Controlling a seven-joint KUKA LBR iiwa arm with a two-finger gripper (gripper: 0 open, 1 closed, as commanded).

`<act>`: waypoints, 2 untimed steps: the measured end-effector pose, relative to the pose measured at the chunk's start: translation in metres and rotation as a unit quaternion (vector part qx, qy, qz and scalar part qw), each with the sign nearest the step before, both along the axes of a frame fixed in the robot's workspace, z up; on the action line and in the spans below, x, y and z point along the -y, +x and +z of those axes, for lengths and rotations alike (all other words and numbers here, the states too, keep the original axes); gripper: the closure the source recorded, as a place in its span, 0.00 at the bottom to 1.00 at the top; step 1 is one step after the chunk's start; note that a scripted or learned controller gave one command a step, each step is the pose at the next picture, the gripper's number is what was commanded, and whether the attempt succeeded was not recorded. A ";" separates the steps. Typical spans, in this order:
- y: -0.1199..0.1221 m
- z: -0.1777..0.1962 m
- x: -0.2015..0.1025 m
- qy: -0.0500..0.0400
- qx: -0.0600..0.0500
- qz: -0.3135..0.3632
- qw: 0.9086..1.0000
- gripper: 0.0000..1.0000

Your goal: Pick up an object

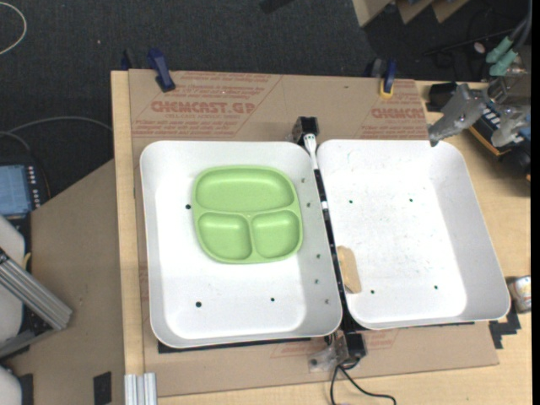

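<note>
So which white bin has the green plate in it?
The left bin. The green divided plate lies in its upper half. The right bin, nearer the pincer, holds no plate.

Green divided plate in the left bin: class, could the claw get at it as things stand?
Probably yes. The green divided plate lies uncovered in the left bin, nothing on it; the claw hangs beyond the right bin's far corner.

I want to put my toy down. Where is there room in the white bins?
The right bin is bare across its floor. In the left bin, the green divided plate fills the upper middle; free room lies below it, toward the near rim. The gripper hangs by the right bin's far corner.
</note>
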State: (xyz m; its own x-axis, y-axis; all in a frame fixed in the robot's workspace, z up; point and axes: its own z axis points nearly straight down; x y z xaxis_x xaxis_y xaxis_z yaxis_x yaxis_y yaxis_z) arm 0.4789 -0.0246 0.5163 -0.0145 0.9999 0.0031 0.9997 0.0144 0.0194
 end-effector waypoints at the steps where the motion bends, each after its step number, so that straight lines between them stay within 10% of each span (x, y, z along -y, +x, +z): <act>1: 0.002 0.002 0.006 -0.002 -0.006 -0.007 1.000 1.00; 2: -0.001 -0.137 -0.011 -0.002 -0.017 -0.007 1.000 1.00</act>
